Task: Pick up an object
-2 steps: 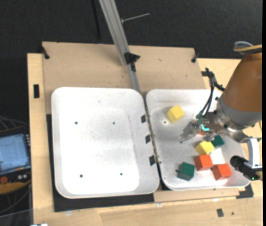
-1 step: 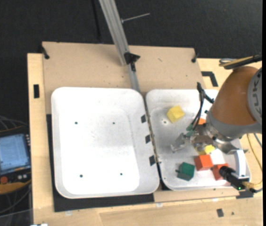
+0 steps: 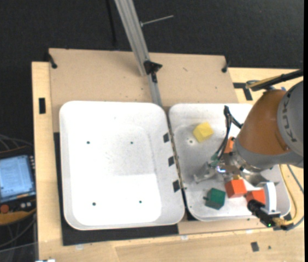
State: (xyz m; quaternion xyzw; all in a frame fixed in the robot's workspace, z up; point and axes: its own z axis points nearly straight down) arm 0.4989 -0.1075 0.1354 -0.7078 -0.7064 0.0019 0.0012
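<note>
My gripper [image 3: 204, 174] hangs low over the middle of the right bin [image 3: 184, 116], with the grey arm and its orange band [image 3: 263, 125] reaching in from the right. A yellow block [image 3: 202, 131] lies in the far part of that bin, apart from the gripper. A green block [image 3: 215, 198] sits just in front of the gripper, near the bin's front wall. An orange block [image 3: 235, 188] rests right of the green one, beside a red and white object [image 3: 263, 195]. Nothing is visibly held.
The left bin [image 3: 66, 146] lies beside the right one, and black clips run along their shared edge [image 3: 171, 160]. A slanted metal pole [image 3: 135, 34] rises behind the bins. A handheld screen [image 3: 9, 179] sits off the bench at the left.
</note>
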